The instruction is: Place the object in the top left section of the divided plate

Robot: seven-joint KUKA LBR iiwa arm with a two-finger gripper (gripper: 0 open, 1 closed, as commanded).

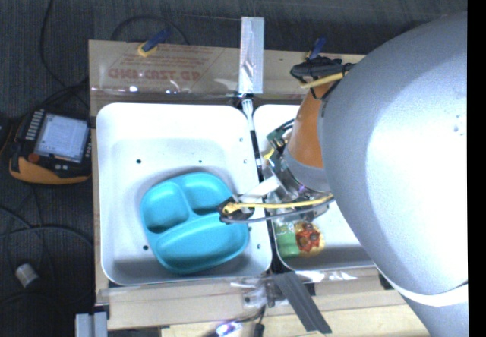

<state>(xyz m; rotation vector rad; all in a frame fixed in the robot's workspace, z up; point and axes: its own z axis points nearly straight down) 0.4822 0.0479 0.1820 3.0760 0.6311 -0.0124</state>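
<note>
A blue divided plate [190, 243] lies in the left white bin [121, 146], toward its front right. Two smaller sections sit on the plate's far side and one large section on its near side; all look bare. My gripper [290, 199] hangs over the left part of the right bin [334, 256], close to the wall between the bins and just right of the plate. Under it, in the right bin, lie a red-orange object [308, 238] and a green object [285, 240] side by side. My grey arm hides most of the right bin.
A clear plastic panel [175, 74] stands behind the left bin. On the floor to the left rests a handheld device with a screen [55, 144]. A small grey item [26, 275] lies at the lower left.
</note>
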